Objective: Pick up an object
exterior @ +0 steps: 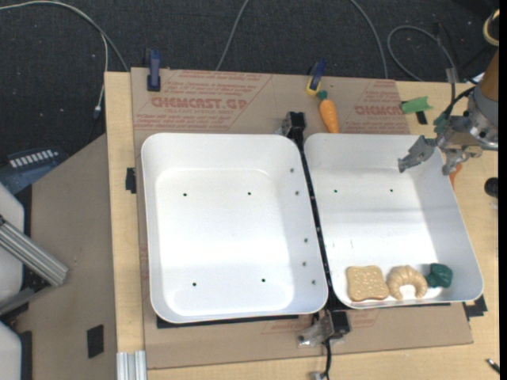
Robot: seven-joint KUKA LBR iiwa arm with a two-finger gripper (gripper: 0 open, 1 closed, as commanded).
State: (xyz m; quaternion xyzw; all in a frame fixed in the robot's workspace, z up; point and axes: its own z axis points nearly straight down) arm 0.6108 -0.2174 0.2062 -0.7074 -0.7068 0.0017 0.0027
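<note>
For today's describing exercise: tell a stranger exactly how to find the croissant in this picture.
Start at the right-hand white bin and go to its near edge, where three small items sit in a row. The croissant is the middle one: pale tan and curved, with a flat square cracker on its left and a dark green lump on its right.

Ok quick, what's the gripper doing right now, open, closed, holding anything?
Gripper: open, nothing between its fingers, above the right bin's upper right corner.
</note>
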